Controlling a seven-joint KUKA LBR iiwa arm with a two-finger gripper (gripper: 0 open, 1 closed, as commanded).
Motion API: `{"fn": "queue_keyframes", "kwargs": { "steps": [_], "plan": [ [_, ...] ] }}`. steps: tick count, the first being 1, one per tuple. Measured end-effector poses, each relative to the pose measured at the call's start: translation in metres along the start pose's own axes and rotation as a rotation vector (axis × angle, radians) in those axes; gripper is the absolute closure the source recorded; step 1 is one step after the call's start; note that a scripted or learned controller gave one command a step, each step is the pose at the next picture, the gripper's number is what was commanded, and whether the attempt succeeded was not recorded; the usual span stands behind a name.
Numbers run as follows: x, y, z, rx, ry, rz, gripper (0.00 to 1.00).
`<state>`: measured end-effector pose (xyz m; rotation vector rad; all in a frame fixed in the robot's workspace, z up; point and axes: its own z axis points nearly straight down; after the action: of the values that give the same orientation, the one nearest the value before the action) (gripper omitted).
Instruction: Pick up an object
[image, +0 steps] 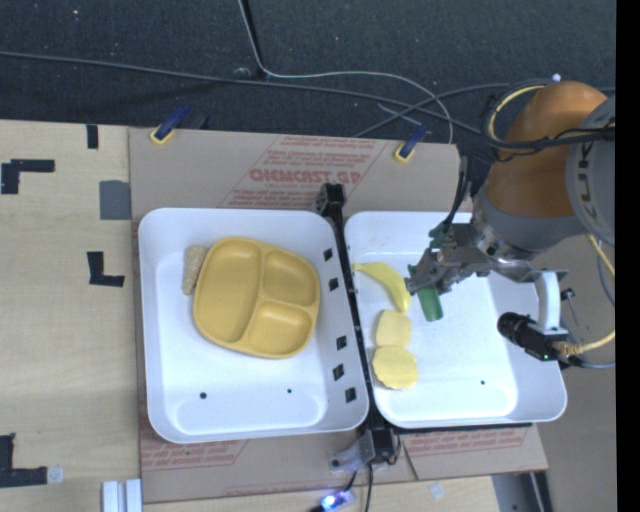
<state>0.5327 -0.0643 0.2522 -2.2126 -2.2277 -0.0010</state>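
- The gripper (432, 283) hangs low over the right bin (500, 395), and a small green piece (431, 305) sticks out just under its tip. Whether this piece sits between the fingers or only lies below them, I cannot tell, and I also cannot tell how wide the hand stands.
- The green piece looks like a short stiff cylinder, probably light plastic. In my judgement it would roll easily, so a hold across its middle is safer than on its end.
- Just beside the gripper, toward the divider between the bins, lies a yellow banana (386, 282). It is curved and smooth, likely a hollow toy and light; the best place to take it is the thick middle, across the narrow width, because the pointed ends would slip out.
- A little further on the same side, toward the near rim of the bin, lie two pale yellow rounded pieces (394, 348), touching each other. They seem low and flat, so the fingers would find little to close on.
- Far from the gripper, in the left bin (165, 400), rests a yellow divided plate (256, 297). It is wide and stiff, and only its rim offers a hold.
- Furthest, a small beige piece (192, 268) is half tucked under the far edge of the plate.
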Motion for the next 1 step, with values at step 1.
{"fn": "queue_keyframes", "kwargs": {
  "steps": [1],
  "plan": [
    [0.0531, -0.0051, -0.0017, 0.001, 0.0, 0.0, 1.0]
  ]
}}
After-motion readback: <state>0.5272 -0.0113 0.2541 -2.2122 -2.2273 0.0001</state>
